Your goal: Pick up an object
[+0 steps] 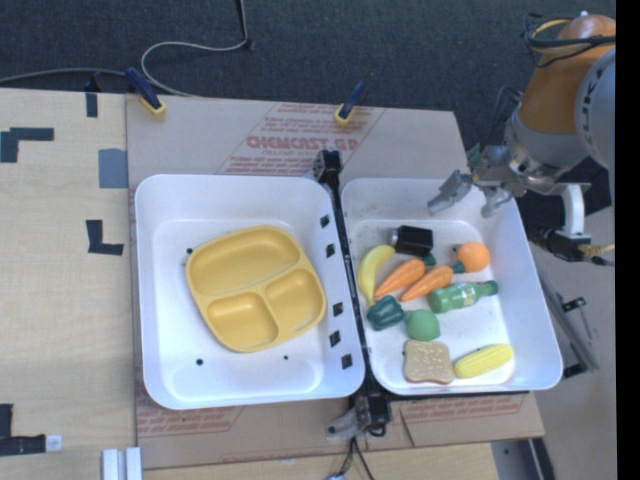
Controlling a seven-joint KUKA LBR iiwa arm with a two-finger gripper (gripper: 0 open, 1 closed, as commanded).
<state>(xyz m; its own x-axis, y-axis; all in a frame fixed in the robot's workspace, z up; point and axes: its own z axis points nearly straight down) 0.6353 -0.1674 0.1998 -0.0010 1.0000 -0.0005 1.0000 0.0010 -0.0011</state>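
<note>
Covering bench (60,298): cardboard sheet (400,143); dark carpet (400,28) beyond.

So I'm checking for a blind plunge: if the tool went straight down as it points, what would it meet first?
Probably bare floor of the right bin near its back wall; the tool hangs open above it. The black block lies close, depth unclear.

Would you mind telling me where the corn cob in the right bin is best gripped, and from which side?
Grip the corn cob across its middle, from straight above. It lies flat with its long axis roughly left to right, so the fingers should close across its narrow width. The bread slice sits close at its left end and the right bin wall is near, so the ends are poorer.
</note>
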